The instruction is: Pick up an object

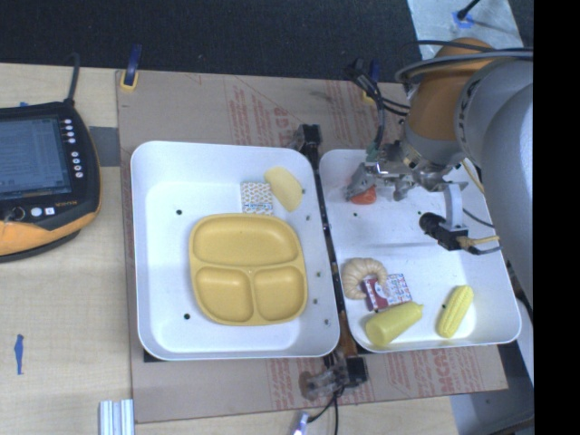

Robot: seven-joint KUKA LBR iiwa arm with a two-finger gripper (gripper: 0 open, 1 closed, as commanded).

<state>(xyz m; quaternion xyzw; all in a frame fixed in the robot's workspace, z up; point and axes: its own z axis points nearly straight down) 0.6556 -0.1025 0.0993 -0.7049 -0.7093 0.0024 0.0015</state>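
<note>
One gripper [362,188] is seen low at the far left corner of the right bin [412,234], with a small red-orange object [362,198] right at its tip; whether it is gripped cannot be told. Nearer in that bin, a ring-shaped pastry [361,273], a red-and-white packet [386,290], a yellow corn cob [391,323] and a second cob [454,311] are laid along the front edge. In the left bin [154,243], a yellow divided tray [246,267], a patterned packet [256,198] and a pale yellow piece [284,188] are found, and a tablet controller [41,170] is set on the bench well to the left.
</note>
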